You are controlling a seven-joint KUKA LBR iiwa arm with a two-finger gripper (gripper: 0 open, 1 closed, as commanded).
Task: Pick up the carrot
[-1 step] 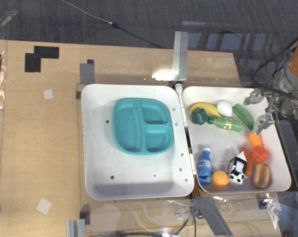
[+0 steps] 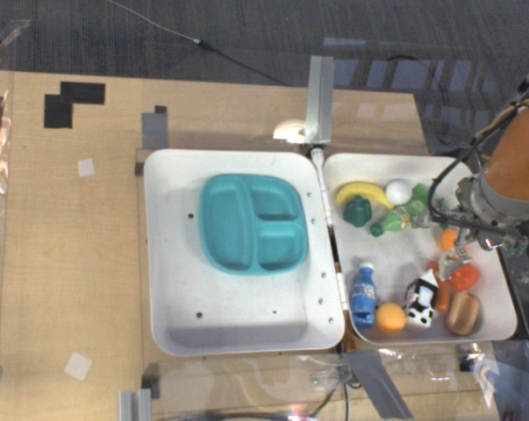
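The carrot [image 2: 447, 239] shows as a small orange piece in the right bin [image 2: 501, 327], mostly hidden under the gripper. My gripper [image 2: 460, 251] hangs low over the bin's right side, straight above that orange piece, with the grey wrist and orange band [image 2: 520, 158] above it. Whether anything is held is hidden by the wrist. A red-orange round toy [image 2: 464, 276] lies just below the gripper, and a thin orange strip [image 2: 441, 296] shows next to it.
Around it in the right bin lie a banana [image 2: 362, 191], a white ball [image 2: 397, 190], green toys [image 2: 391, 222], a blue bottle [image 2: 363, 292], an orange [image 2: 389, 318], a cow toy [image 2: 422, 301] and a brown loaf [image 2: 463, 313]. The left bin [image 2: 172, 235] holds a teal divided plate [image 2: 253, 223].
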